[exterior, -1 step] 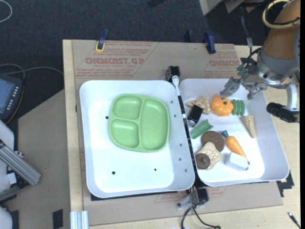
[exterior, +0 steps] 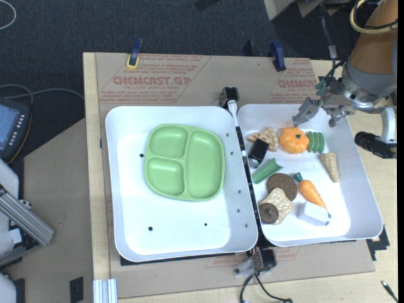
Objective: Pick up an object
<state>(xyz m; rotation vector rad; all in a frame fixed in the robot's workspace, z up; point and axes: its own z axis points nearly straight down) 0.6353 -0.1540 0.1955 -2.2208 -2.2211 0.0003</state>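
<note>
Right now my end effector (exterior: 320, 111) hangs over the far edge of the right bin (exterior: 366, 197), reaching in from the right. Its two fingers (exterior: 305, 114) are spread apart, with nothing between them. One finger points down toward the bin's back left part; the other sits closer to my wrist.

The things I could pick up are all in the right bin. Nearest to my end effector is the orange pumpkin (exterior: 293, 140), lying just below the fingers and apart from them. Touching its right side is a green ribbed piece (exterior: 315, 141). To the pumpkin's left lies a pale waffle-like piece (exterior: 266, 137), and beside that a small black block (exterior: 257, 150) near the bin's left wall. A green bean-shaped stick (exterior: 266, 170) lies at a slant below the block. Farther forward are a brown round cookie (exterior: 281, 184), a tan slice with a dark disc on it (exterior: 274, 207), a carrot (exterior: 311, 192) and a white block (exterior: 314, 215) touching the carrot's tip. A cream cone (exterior: 329, 166) lies by itself toward the right wall.

The left bin (exterior: 126, 169) holds a green divided plate (exterior: 185, 161), lying flat near its middle. Both bins sit on a cardboard sheet (exterior: 189, 74) on the counter (exterior: 388, 175).
</note>
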